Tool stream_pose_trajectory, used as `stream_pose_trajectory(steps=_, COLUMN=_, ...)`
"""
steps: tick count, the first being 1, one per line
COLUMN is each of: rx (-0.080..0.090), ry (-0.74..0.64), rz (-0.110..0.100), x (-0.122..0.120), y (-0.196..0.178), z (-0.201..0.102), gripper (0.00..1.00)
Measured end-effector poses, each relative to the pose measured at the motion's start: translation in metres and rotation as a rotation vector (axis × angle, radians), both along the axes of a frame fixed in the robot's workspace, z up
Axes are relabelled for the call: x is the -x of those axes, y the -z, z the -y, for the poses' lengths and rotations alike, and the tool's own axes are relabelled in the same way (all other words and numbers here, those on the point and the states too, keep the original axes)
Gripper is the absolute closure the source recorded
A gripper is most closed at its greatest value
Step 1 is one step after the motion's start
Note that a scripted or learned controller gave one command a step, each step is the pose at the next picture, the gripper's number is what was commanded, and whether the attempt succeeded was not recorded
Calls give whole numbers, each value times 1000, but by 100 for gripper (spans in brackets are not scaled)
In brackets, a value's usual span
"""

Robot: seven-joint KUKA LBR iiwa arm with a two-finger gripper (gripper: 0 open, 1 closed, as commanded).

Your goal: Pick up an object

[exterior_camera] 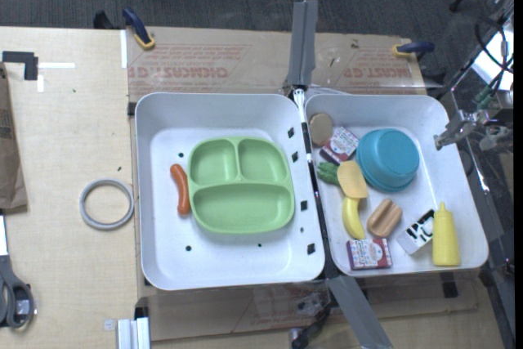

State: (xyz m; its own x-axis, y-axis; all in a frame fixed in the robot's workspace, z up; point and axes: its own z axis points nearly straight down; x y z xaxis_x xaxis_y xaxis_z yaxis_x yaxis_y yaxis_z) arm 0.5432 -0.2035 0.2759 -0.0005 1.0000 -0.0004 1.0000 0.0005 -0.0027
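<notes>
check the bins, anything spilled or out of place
Nothing spilled. The one oddity: the toy sausage lies on the left bin floor beside the green divided plate, not on it. The right bin's toys are crowded but contained.

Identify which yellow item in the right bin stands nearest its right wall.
The yellow mustard bottle; the banana lies nearer the divider.

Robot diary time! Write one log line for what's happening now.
phase: before pick | left bin: green tray, sausage | right bin: blue bowl, banana, mustard bottle
</notes>
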Motion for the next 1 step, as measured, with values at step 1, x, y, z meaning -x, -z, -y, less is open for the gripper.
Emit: stream_pose_trajectory(steps=1, rx=-1, ry=7, rz=0, x=7, y=138, z=-24, gripper=0)
